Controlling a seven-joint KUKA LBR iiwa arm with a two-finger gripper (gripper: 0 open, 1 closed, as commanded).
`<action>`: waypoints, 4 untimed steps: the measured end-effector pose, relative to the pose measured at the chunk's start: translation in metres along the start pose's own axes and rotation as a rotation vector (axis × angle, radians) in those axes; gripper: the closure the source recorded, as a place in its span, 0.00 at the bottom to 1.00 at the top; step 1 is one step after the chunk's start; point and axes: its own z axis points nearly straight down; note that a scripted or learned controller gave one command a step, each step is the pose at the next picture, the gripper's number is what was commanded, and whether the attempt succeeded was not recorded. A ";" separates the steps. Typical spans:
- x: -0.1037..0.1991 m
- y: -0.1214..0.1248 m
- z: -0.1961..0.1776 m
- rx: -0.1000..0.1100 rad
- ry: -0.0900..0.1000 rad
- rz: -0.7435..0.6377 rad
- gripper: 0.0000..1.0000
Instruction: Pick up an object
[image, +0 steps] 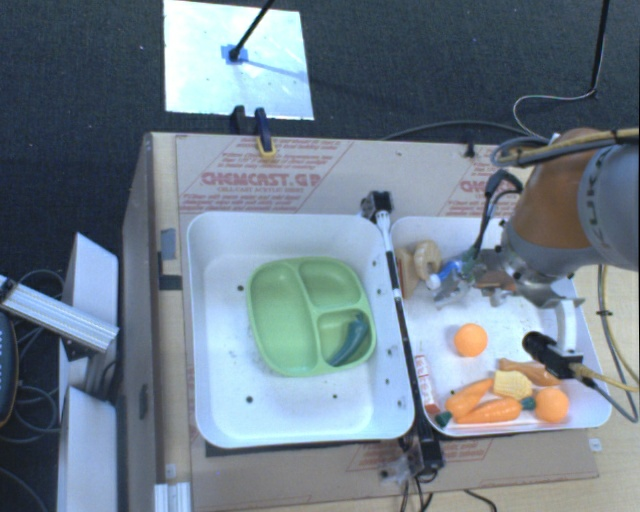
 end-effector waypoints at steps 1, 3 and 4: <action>-0.010 -0.036 0.068 0.001 0.000 0.002 0.00; 0.007 0.048 0.067 -0.002 -0.002 0.000 0.00; 0.000 0.021 0.067 0.001 -0.001 0.002 0.00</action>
